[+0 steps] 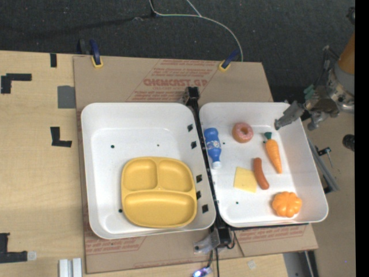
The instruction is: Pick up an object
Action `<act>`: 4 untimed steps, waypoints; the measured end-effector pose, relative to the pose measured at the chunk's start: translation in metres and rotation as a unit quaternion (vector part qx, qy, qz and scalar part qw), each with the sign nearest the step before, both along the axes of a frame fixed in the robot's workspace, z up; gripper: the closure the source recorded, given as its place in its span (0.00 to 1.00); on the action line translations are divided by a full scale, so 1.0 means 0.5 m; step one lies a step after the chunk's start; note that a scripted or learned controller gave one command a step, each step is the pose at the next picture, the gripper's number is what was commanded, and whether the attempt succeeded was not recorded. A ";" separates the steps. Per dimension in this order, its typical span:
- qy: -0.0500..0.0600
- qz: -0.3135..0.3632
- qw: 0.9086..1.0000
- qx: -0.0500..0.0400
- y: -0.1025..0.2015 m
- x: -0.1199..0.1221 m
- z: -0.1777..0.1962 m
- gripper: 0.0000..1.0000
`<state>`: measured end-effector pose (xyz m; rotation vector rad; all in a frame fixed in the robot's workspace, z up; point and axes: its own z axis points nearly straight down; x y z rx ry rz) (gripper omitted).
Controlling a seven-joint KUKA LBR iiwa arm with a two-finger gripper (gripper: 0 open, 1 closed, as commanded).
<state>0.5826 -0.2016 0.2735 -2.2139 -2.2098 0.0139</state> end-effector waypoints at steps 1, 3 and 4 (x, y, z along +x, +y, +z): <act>-0.005 0.002 1.000 -0.001 0.001 0.004 0.011 0.00; -0.001 0.002 1.000 0.000 0.018 -0.004 -0.259 0.00; -0.008 0.001 1.000 -0.004 0.014 -0.001 -0.360 0.00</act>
